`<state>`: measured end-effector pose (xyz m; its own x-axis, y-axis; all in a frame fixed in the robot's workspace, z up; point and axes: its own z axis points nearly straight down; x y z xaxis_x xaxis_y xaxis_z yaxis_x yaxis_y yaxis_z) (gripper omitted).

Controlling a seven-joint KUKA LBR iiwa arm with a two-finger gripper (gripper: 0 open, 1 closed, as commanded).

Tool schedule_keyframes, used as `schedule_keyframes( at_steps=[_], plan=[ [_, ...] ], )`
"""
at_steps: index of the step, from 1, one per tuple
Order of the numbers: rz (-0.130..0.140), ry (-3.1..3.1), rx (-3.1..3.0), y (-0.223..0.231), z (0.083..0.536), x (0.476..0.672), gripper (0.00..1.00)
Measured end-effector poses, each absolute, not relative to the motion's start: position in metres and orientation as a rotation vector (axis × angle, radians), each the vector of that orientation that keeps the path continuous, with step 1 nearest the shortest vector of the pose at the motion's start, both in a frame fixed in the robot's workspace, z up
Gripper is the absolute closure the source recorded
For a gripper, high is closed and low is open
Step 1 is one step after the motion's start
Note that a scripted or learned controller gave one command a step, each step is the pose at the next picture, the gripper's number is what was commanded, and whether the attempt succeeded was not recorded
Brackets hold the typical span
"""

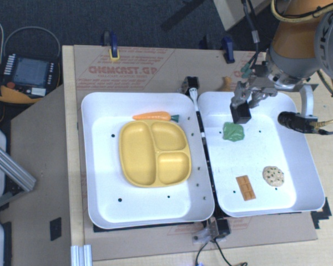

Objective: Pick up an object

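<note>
Green lump (233,132) – right bin (305,165), upper left part, touching the gripper's tip | gripper (241,114) just above it, finger state cannot be told | cookie (273,175) and tan wafer (245,187) nearer the front | left bin (94,148) – yellow divided plate (154,152), carrot (152,116) along its far edge

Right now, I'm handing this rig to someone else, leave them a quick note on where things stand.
Gripper: low in the right bin, directly above the green object; grip state unclear.
Right bin also holds a cookie and a brown wafer.
Left bin: yellow divided plate, carrot just beyond it.
Done: arm positioned at the green object.
Left: no object seen lifted yet; grasp and raise one.
</note>
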<state>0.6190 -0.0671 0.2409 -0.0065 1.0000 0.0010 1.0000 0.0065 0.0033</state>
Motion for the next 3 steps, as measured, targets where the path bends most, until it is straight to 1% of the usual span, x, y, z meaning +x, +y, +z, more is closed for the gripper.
schedule_keyframes(
  at_steps=[1, 3],
  plan=[
    [-0.001, 2.228, 2.218, -0.018, 0.238, 0.616, 1.0],
    [0.005, 2.228, 2.213, 0.092, 0.245, 0.642, 1.0]
  ],
)
